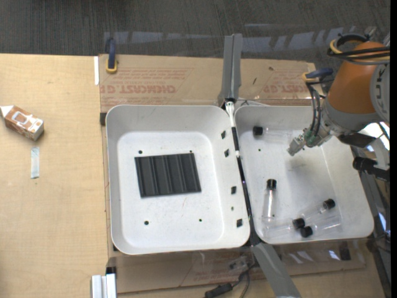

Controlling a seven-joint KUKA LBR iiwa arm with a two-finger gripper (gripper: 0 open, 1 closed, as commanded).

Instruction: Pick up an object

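Currently the gripper (300, 144) hangs over the upper part of the right white bin (347, 166); its hold cannot be told. Below-left of it, well apart, lies a clear black-capped plastic vial (270, 198).

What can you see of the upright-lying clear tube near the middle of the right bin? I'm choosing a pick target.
The clear tube is a slim see-through vial, plastic or glass by its look, with a black cap at its far end. It lies flat on the floor of the right bin, lengthwise toward the camera, near the bin's left side. Nothing touches it; the gripper hangs farther back.
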